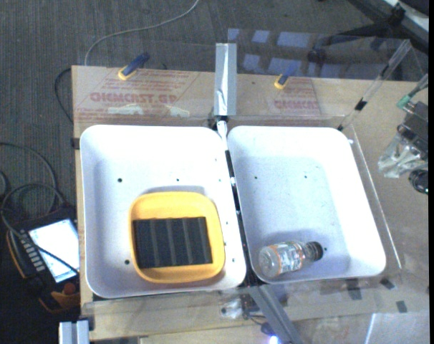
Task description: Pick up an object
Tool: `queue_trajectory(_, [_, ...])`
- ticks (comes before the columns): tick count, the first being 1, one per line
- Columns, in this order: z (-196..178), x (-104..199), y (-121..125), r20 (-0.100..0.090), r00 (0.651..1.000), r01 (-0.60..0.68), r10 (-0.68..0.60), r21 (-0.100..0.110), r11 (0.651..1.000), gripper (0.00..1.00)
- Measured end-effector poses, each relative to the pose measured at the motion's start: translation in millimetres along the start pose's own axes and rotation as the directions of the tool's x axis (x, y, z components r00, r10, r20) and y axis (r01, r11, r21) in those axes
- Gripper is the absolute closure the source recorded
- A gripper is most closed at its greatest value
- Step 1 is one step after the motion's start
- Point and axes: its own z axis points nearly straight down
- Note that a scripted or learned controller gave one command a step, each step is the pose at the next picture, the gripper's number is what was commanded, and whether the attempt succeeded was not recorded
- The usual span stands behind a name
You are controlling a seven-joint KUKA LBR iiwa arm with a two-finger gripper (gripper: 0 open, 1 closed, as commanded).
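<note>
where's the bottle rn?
The bottle lies on its side in the right bin, against its near wall, close to the divider beside the left bin.

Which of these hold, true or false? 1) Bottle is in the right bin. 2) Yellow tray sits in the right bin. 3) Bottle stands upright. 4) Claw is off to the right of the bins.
1) The bottle is in the right bin: true.
2) False: the yellow tray sits in the left bin.
3) False: the bottle lies on its side at the bin's near edge.
4) The claw is right of the bins, outside them: true.
</note>
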Motion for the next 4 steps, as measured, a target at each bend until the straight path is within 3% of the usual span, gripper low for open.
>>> queue_trajectory(1, [-52,24,-66,-0.009,0.948,-0.319,0.318,-0.003,0.948,1.00])
queue_trajectory(4, [-78,25,-65,0.002,0.949,-0.316,0.316,-0.003,0.949,1.00])
